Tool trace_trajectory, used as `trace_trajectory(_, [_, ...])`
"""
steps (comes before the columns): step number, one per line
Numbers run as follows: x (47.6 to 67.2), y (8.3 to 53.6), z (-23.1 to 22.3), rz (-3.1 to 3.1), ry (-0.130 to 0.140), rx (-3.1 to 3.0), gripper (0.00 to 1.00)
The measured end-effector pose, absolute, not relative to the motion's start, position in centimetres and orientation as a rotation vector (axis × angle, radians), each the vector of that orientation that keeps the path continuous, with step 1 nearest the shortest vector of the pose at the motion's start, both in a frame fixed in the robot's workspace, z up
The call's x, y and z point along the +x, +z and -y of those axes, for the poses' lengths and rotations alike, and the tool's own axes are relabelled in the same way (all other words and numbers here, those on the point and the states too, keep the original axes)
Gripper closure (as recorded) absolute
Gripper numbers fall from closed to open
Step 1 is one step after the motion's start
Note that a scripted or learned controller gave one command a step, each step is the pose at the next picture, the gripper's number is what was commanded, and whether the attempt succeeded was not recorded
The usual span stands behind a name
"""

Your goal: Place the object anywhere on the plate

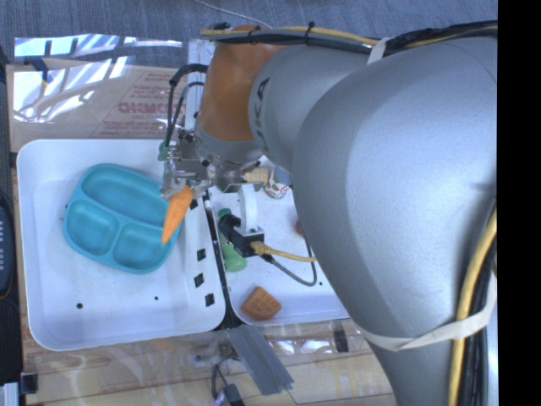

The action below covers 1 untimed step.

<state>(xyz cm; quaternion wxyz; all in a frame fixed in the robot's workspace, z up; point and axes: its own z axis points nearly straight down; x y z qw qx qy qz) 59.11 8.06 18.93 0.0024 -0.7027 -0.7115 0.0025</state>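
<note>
Orange carrot [174,213] clasped at its top in gripper [180,178], hung tilted over right edge of blue divided plate [110,220] in left white bin [51,311], waffle [260,304] in right bin, red cardboard print unreadable.

Carrot [175,214] over blue plate [118,218]
</note>
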Motion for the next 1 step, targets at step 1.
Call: trace_trajectory(1, [59.16,19.02,-7.9,2.23,0.007,-2.208,0.0])
